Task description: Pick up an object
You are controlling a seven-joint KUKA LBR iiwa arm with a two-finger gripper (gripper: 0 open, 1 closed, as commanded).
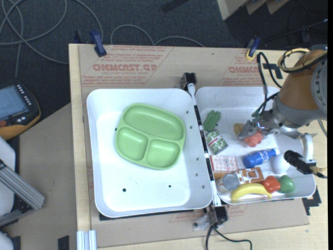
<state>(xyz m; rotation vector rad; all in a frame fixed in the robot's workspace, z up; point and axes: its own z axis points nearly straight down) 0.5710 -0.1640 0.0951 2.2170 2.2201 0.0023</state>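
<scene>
We count two white bins (104,139), one green divided plate (150,135), one banana (250,191), one blue bottle (258,157), one tomato (271,184), one green ball (286,183), approx. three small packets (225,164), one gripper (253,129).

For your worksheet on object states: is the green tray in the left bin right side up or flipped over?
Right side up. The green tray shows three hollow compartments facing the camera, one long and two smaller, lying flat in the left bin.

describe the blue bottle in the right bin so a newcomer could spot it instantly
Look at the right bin, the one crowded with small items beside the bin holding the green divided plate. Below the gripper and the reddish-orange object near it, the blue bottle lies on its side. It is the only blue thing there, sitting above the yellow banana and red tomato.
</scene>
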